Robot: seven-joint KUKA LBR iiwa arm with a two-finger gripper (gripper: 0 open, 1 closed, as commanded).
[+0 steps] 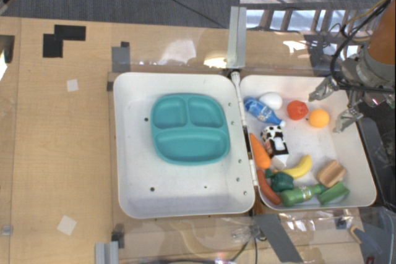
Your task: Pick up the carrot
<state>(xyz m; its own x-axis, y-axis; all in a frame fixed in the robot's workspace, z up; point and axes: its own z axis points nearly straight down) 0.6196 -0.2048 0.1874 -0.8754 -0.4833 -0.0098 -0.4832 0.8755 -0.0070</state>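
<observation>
Your carrot (260,151) lies in the right bin (356,157), against its left wall, just beside the black-and-white toy (274,138) and above a green vegetable (281,181). The gripper (337,107) hangs over the bin's upper right corner (near the orange ball (318,118)), fingers spread apart and gripping nothing, well apart from the carrot.

The carrot (260,151) lies against the left wall of the right bin (365,179), beside a banana (299,166). The gripper (335,109), fingers spread, hangs near an orange ball (318,118). A teal tray (189,128) occupies the left bin (133,182).
</observation>
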